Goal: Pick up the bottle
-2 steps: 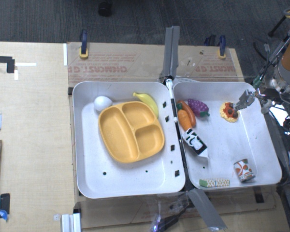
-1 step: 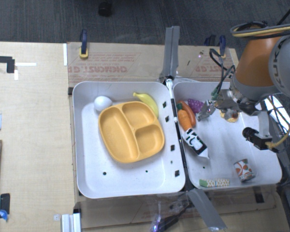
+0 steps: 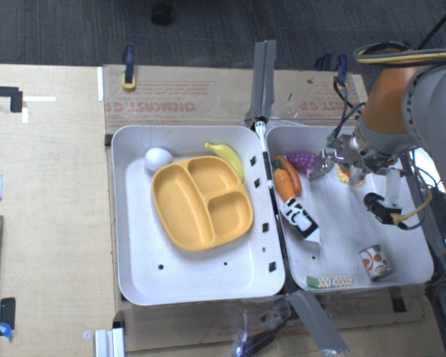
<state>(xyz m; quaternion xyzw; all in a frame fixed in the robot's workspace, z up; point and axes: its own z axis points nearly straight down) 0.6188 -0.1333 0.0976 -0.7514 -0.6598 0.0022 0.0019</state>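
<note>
- Currently the gripper [image 3: 340, 162] hovers over the right bin [image 3: 401, 274]; whether its jaws are parted, I cannot tell.
- Probably best: descend squarely astride the white-and-black bottle [image 3: 299, 219].

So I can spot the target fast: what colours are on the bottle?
The bottle is white with black markings, as the camera view shows, lying in the right bin.
</note>
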